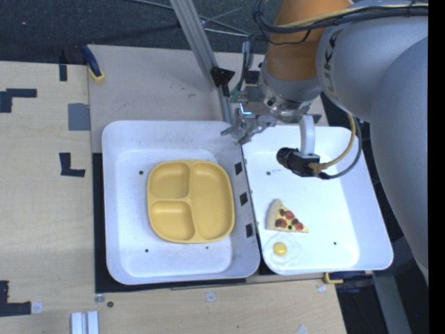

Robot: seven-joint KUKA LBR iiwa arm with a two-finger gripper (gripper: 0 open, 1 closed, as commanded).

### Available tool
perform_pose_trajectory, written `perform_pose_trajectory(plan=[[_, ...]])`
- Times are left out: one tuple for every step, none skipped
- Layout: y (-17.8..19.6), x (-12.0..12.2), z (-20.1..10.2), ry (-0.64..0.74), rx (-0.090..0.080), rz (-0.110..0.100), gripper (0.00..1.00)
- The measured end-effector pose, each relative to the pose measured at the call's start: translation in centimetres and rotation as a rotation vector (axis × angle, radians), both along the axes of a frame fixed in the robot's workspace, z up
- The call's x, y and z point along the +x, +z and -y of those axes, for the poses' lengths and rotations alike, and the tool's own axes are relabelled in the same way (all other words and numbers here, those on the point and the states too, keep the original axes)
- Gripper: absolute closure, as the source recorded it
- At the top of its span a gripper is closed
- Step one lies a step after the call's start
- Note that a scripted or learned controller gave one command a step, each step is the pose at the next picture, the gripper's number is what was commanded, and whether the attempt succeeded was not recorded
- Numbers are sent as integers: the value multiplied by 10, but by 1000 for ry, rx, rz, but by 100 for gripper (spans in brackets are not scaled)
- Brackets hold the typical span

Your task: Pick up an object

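Grey with an orange band, the arm [379,54] reaches in from the right, its gripper [242,129] over the far edge where the two white bins meet; whether it is open or closed cannot be told. The view's left bin [128,256] holds a yellow divided plate [190,202]. The right bin [348,214] holds a toy pizza slice [284,218] and, just beside it, a small fried egg [279,249].

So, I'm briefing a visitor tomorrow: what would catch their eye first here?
Probably the yellow divided plate in the view's left bin. Then the grey arm with its orange band, claw at the far end of the rim between the bins. A toy pizza slice and fried egg lie in the right bin.
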State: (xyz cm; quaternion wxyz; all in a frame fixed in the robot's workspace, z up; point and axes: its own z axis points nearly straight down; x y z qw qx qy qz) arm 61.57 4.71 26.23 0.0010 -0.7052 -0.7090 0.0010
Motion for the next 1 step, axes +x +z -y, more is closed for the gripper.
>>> perform_pose_trajectory(plan=[[-18, 6, -51, 0, 0, 0, 100]])
